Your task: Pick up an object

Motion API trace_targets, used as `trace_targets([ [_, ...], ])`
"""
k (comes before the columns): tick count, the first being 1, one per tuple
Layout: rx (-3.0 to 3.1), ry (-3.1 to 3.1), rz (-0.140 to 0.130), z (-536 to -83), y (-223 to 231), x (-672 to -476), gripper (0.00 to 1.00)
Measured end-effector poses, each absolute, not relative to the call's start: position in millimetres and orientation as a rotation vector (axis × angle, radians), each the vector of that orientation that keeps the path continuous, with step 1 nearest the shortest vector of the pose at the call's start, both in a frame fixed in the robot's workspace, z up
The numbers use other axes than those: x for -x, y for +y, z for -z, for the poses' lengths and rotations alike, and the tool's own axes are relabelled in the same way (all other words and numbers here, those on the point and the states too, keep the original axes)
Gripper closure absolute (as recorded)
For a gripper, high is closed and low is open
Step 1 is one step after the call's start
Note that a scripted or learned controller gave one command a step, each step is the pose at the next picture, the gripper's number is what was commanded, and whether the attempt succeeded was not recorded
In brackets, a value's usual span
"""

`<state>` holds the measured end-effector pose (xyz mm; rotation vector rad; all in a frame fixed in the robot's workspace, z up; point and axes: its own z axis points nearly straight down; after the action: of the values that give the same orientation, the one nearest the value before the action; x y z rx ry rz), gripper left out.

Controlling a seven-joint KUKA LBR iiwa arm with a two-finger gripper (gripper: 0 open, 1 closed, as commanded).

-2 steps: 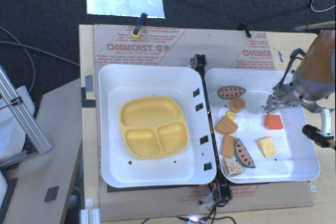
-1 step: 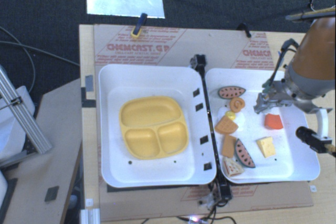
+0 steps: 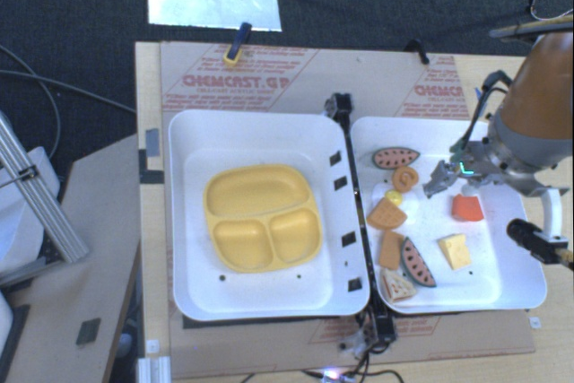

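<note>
Toy food pieces are lying scattered in the right-hand shallow white plastic bin (image 3: 516,287). A dark red, seed-spotted watermelon slice (image 3: 395,158) is sitting near the bin's far left corner, and a small round orange-brown piece (image 3: 405,179) is resting just beside it. A tiny yellow piece (image 3: 394,195) is lying just below that, touching or nearly touching an orange wedge-shaped piece (image 3: 386,215). A tan-orange oblong piece (image 3: 390,249) is lying just below the wedge, with a second watermelon slice (image 3: 418,263) beside it on the right and a pale triangular piece (image 3: 397,285) near the bin's near left corner. A red-orange block (image 3: 467,208) is sitting toward the middle of the bin, and a pale yellow cheese-like wedge (image 3: 455,250) is lying near it on the near side.

The left-hand shallow white plastic bin (image 3: 193,282) is holding a yellow plastic divided plate with three compartments (image 3: 263,216), lying flat at its middle.

The gripper (image 3: 441,181) is hovering over the right bin, between the round orange-brown piece and the red-orange block, at the end of the grey arm with its orange band (image 3: 543,85). Whether its fingers are spread or closed I cannot tell, and no piece is showing between them.

Both bins are standing side by side on a brown board with red lettering (image 3: 260,76) on the bench.
</note>
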<state>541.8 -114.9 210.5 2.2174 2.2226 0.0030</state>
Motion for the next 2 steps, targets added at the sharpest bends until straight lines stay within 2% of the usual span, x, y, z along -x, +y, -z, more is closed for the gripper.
trace_targets([
  [1, -2.223, 2.214, 0.002, -103, -210, -577.6, 0.00],
  [2, -2.229, 2.219, 0.003, -134, -208, -482.3, 0.00],
])
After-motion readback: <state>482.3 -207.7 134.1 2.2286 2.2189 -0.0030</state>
